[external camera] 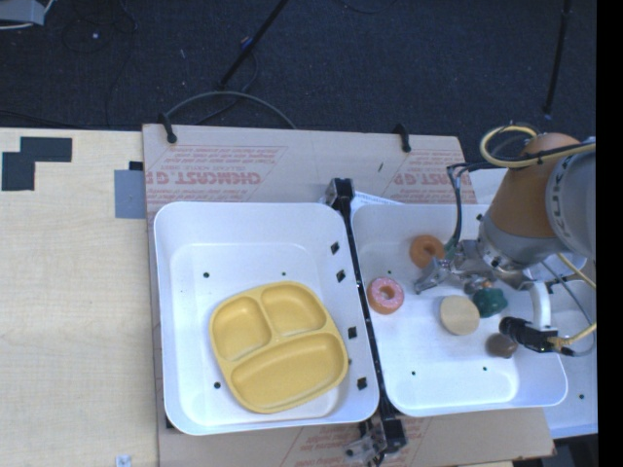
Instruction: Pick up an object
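From the camera above, the pale wooden worktop carried two shallow white bins set side by side on a sheet of printed cardboard. The left bin held a yellow divided tray, lying flat and turned at a slant, with two small compartments toward the back and one long compartment toward the front. The right bin held the loose objects. A pink frosted doughnut lay close to the wall shared by the two bins. An orange ring-shaped piece lay further back, near the middle of that bin. A cream-coloured round piece lay near the bin's centre, just beside a small teal object on its right. A small brown object lay toward the bin's right side, next to a black fitting with cables. The grey arm, with its orange band, reached in from the right and leaned over the back right part of the right bin. Its jaws pointed left, low over the bin floor, between the orange ring and the cream round piece and near both. Nothing could be seen between them, and whether they stood apart or together could not be told from this view. A looped cable arched over the back edge of the cardboard, against the dark floor beyond.
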Robot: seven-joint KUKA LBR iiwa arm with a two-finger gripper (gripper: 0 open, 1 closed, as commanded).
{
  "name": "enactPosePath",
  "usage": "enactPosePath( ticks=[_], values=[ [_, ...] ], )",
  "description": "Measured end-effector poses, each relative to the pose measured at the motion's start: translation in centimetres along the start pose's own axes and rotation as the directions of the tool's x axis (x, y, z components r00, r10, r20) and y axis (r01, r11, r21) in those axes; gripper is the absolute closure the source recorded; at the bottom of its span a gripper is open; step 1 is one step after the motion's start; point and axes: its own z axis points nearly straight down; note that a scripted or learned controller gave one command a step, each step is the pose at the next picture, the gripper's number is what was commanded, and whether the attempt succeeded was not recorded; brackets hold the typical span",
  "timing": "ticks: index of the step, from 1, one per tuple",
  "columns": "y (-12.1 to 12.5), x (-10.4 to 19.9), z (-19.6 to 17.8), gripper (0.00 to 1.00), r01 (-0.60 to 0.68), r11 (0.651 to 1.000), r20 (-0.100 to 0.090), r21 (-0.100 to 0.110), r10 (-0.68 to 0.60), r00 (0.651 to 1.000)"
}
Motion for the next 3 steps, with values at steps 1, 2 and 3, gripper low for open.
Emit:
enactPosePath(
  ticks=[1,2,3],
  values=[
    [0.0,-0.1,-1.3,1.0,-0.003,1.0,0.001,-0.001,0.003,1.0],
    [0.4,-0.2,-7.5,1.0,0.002,1.0,0.003,-0.008,-0.002,1.0],
    [0.1,0.5,-13.4,1.0,0.003,1.0,0.003,-0.008,-0.002,1.0]
  ],
)
